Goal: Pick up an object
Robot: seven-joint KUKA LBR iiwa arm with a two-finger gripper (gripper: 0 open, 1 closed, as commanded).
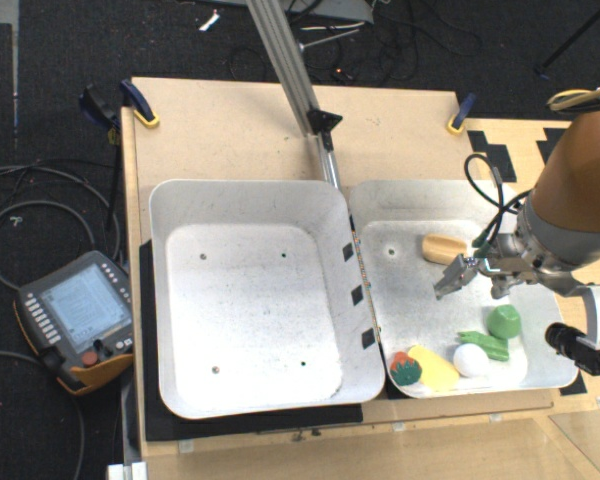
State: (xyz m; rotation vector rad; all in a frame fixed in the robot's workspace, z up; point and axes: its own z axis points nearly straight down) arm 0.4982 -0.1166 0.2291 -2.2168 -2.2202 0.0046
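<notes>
Lying nearest the front rim of the right bin (545, 373) is a small cluster of objects: a red and green piece (406, 366), a yellow piece (438, 371) touching it, a white ball (471, 359) just beside that, and a green item (498, 330) that leans over the ball from behind. Any of these could serve as the thing to pick up, and all of them rest on the bin floor, none lifted. Just above the cluster hangs the gripper (476, 277), at the end of the grey arm (565, 208) reaching in from the right; its two fingers appear spread apart, one pointing down and left, the other nearer the green item, and nothing sits between them. Farther back in the same bin, a tan block (444, 248) lies alone, close to the gripper's upper left. The left bin (170, 268) sits alongside, well apart from the action. By the look of it, the task is at the approach step: the jaws are open and poised over the bin but not yet around anything. The next move would call for settling on one target, probably the tan block or the green item since both are near, then lowering so the fingers straddle it before closing. The crowded front cluster risks a glancing, failed grasp.
</notes>
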